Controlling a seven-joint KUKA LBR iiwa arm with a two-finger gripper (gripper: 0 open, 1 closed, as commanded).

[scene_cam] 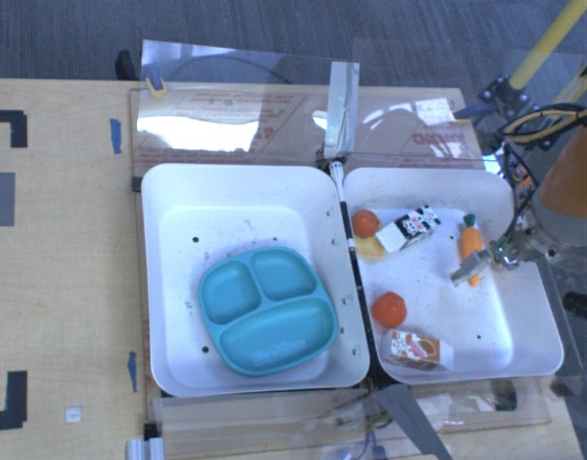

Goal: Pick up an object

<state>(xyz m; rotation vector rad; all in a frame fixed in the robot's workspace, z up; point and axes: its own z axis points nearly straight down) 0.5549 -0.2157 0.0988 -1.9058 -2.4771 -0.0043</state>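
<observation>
Two white bins on bench, claw [468, 274] low in right bin [532, 348] — beside carrot [472, 242], grip unclear

Light wood bench [54, 286] w/ two shallow white bins side by side: left bin [169, 199], right bin [532, 338], rims touching at centre. Black corner marks [11, 127] on bench at left.
</observation>
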